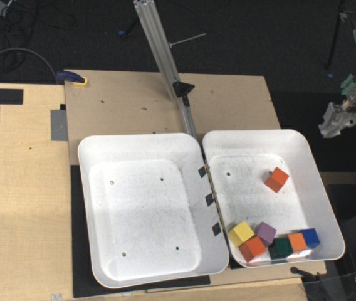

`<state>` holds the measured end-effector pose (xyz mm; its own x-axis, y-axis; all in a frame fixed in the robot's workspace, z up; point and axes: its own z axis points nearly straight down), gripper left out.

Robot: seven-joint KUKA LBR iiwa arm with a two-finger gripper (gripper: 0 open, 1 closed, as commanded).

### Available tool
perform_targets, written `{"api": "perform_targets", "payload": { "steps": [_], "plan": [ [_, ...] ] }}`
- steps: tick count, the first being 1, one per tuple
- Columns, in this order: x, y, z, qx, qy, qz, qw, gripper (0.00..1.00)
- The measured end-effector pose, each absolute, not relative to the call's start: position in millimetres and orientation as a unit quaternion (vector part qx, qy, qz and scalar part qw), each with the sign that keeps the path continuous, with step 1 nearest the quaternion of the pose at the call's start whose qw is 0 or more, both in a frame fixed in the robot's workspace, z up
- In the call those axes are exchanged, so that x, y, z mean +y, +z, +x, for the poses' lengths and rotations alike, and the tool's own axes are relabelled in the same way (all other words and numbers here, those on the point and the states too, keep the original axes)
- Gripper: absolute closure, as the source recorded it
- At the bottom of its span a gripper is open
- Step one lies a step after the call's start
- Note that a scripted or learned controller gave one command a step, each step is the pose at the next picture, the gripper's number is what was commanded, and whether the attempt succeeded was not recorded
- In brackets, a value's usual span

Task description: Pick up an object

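Cubes are sitting in the right-hand shallow white bin (303,144), and the one standing clear of the rest is the small orange-red cube (277,179) in that bin's upper right part. The gripper (339,119) is hanging at the right edge of the frame, outside the bin and above its upper right corner in the picture, so the cube is lying down and to the left of it — the reach would have to go that way, inward over the rim. The cube is sitting turned cornerwise to the bin walls, with no clear long axis.

The others are crowding the lower right corner: a yellow cube (242,232), a purple cube (266,231), a red cube (252,248), a green cube (281,247), an orange cube (298,241) and a blue cube (310,237), touching or nearly so — likely harder to pinch cleanly.

Little of the arm is visible; the pale grey gripper looks pointed downward, and whether it is spread or closed I cannot tell. Nothing is visibly held in it. The left-hand white bin (96,149) is lying beside, on the light wooden desk (15,187).
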<state>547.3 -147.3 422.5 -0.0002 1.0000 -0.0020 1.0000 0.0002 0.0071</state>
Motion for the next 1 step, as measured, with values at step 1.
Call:
{"api": "perform_targets", "payload": {
  "steps": [1],
  "plan": [
    [-57.4, 368.8, 559.1, 0.71, -0.0012, 0.704, -0.003, 1.0]
  ]
}}
